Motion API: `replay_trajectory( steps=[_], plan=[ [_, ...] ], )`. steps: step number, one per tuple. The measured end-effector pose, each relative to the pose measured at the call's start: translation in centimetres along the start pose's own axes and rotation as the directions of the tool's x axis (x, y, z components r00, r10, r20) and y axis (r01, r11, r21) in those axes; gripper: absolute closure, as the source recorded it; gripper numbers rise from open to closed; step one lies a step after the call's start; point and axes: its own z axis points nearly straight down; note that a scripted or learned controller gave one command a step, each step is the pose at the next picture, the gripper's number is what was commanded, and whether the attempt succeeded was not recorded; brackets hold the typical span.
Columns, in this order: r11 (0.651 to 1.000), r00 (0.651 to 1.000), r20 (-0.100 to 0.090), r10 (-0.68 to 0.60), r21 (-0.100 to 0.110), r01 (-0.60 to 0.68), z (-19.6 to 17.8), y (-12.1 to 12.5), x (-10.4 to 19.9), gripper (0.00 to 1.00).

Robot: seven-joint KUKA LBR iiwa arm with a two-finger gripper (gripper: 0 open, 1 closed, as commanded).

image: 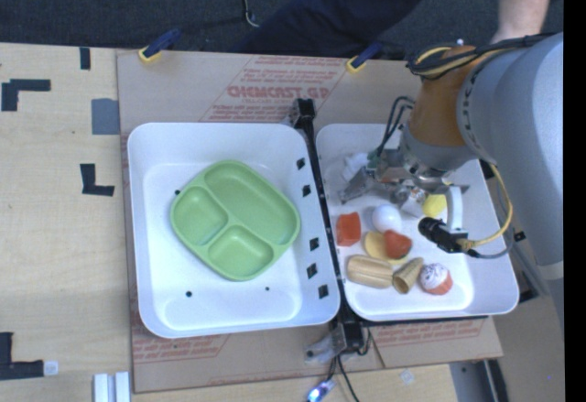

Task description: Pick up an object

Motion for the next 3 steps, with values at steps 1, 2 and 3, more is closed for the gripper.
replay_trajectory(
  steps=[1, 2, 3],
  plan=[
    [1.000, 1.000, -0.003, -0.002, -0.006, 0.002, -10.5, -9.8, 3.8, 0.00],
    [1.000, 1.000, -0.009, -0.022, -0.019, 0.022, -25.7, -13.0, 18.4, 0.00],
    [1.000, 1.000, -0.004, -0.005, -0.019, 0.005, -45.7, -10.0, 21.7, 0.00]
  ],
)
